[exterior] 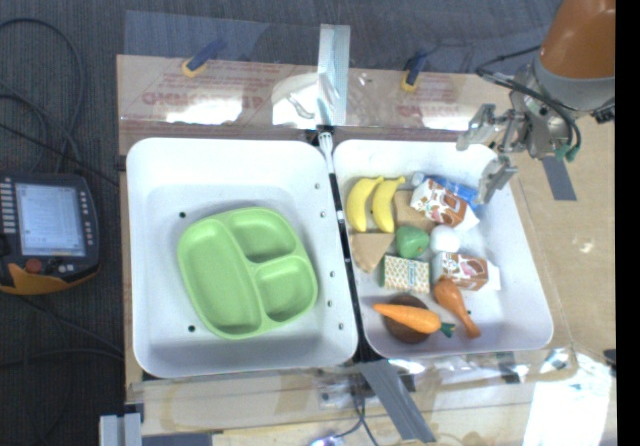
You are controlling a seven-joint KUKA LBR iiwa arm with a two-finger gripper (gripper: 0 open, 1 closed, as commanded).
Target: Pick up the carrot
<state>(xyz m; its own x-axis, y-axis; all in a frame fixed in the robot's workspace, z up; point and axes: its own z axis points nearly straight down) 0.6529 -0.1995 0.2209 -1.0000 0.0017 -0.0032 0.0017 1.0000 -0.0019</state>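
The carrot (406, 315) is orange with a green stub at its right end. It lies flat near the front of the right bin (528, 284), on top of a dark brown item. My gripper (486, 154) hangs over the bin's far right corner, well behind the carrot. Its fingers (495, 177) are spread open with nothing between them.
The right bin also holds two bananas (372, 202), a small carton (441, 202), a green ball (411, 240), a green box (405, 274), a can (462, 270) and an orange drumstick-like piece (456, 305) just right of the carrot. A green divided plate (248, 270) lies in the left bin.
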